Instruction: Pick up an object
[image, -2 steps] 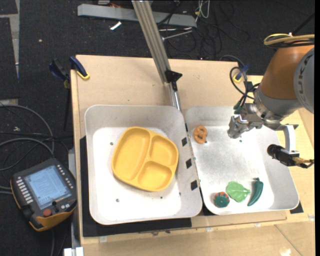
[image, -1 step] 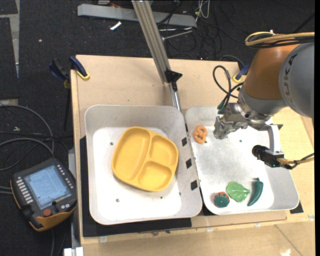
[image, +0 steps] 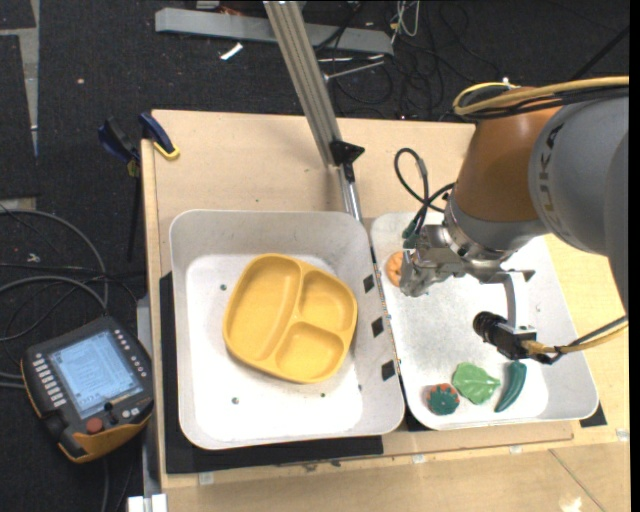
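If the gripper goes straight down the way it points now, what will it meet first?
Probably the orange object at the left wall of the right bin: the gripper hangs over it. Depth is unclear, so it may meet the bin floor beside it instead.

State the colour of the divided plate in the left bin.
Yellow. The divided plate shows it plainly in the camera view.

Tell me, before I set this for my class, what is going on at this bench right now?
A grey arm with an orange band reaches in from the right over the right-hand white bin, its gripper down near a small orange object at the bin's left edge. Whether it holds anything cannot be seen. At the bin's near end lie a light green leaf-shaped piece, a dark green pepper-shaped piece and a small teal and orange object. The left-hand white bin holds a yellow plastic divided plate.
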